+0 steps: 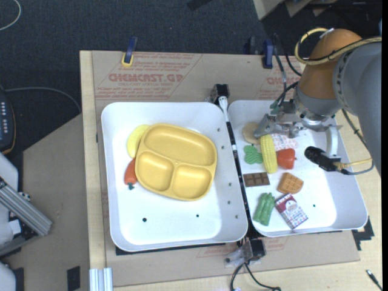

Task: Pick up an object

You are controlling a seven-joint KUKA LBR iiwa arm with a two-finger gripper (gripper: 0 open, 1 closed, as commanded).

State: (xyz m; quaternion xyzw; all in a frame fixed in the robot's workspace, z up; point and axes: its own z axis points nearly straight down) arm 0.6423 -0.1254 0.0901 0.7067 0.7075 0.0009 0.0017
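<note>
The right bin [339, 214] holds several toy foods. Among them are a yellow corn cob [267, 152], a red pepper [285, 158], a green leaf [252, 155], a brown chocolate bar [256, 179], an orange waffle [290, 183], a green pod [264, 208] and a red-and-white packet [291, 211]. My gripper [280, 125] hangs low over the far part of this bin, just above the corn's top end and beside a tan round cookie [250, 131]. Nothing is visibly held in it.
The left bin [121, 214] carries a yellow divided plate [176, 160], with a yellow fruit [136, 139] and a red-orange vegetable [130, 173] tucked at its left side. A black cable end [320, 157] hangs over the right bin's right half. The raised divider [233, 156] separates the bins.
</note>
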